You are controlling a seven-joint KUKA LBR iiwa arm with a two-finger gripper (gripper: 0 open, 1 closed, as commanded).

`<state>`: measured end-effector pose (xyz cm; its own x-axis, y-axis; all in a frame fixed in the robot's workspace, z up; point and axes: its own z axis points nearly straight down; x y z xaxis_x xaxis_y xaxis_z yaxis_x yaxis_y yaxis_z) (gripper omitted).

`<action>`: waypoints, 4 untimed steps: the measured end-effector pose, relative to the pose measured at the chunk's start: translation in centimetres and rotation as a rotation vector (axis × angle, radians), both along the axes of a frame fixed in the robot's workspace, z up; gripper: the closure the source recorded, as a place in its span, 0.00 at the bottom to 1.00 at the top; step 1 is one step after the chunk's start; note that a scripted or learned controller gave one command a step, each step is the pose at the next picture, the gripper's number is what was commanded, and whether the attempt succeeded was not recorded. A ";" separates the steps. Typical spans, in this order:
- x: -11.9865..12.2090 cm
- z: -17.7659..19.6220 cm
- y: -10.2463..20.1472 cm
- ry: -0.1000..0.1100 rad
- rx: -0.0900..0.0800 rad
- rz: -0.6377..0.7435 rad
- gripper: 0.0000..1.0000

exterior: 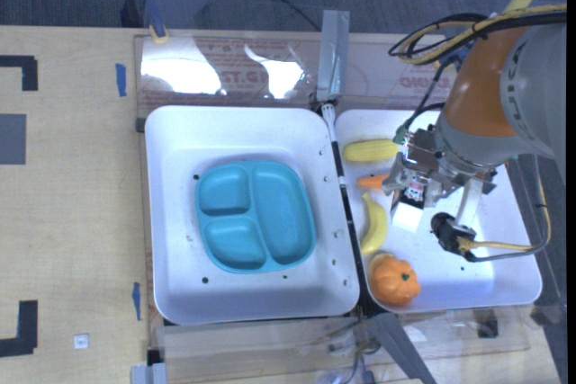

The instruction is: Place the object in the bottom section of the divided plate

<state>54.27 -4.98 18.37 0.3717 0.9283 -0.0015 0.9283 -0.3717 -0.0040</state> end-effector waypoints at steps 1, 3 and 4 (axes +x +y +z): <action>-4.5 0.0 0.5 0.000 0.002 0.077 1.00; -1.5 0.0 10.0 -0.004 0.000 0.263 0.00; -1.4 1.0 10.1 -0.007 -0.001 0.264 1.00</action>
